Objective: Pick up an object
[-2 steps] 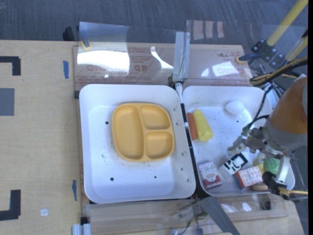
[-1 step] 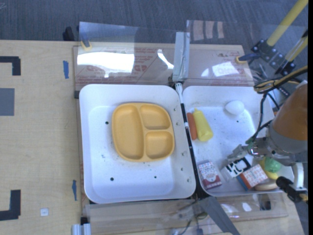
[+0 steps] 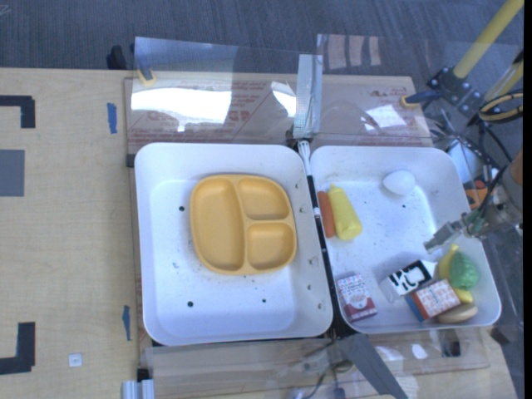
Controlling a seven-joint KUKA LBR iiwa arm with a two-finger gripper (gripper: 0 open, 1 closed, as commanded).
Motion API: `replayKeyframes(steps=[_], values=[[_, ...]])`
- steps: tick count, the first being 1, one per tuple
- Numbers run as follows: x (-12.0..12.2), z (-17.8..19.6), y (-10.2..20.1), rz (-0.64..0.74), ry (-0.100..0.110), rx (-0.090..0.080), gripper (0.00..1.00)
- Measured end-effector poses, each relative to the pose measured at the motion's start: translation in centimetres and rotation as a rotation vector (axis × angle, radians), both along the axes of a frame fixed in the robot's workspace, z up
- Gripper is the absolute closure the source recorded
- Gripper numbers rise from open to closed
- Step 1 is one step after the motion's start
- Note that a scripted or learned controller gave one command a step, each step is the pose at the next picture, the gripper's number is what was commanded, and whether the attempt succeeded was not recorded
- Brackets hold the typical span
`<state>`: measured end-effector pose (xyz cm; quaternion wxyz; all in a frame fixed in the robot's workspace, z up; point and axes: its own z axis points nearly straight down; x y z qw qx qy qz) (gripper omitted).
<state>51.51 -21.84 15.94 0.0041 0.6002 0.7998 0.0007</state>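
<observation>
Gripper (image 3: 442, 238): found low over the right bin (image 3: 374, 155), near its right wall; could not tell open or closed, and saw nothing held.

Logged the left bin (image 3: 158, 248) well off to the gripper's left, carrying a yellow divided plate (image 3: 243, 223); judged it too broad and flat to attempt.

Noted a yellow bottle (image 3: 342, 213) left of the gripper, lying clear on bare floor; rated it the cleanest target.

Noted a white ball (image 3: 399, 181) beyond and left of the gripper; expected rolling.

Marked a black-and-white block (image 3: 410, 277), green piece (image 3: 463, 272) and patterned cube (image 3: 434, 298) crowded just below the gripper. Advised against descending there; recommended centring over one isolated item, squaring to its narrow side, then lowering straight.
</observation>
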Motion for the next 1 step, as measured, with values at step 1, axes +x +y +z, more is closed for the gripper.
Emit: replayKeyframes(steps=[1], values=[[-1.78,-4.67,0.27,-0.206,-0.015,0.011,0.0]])
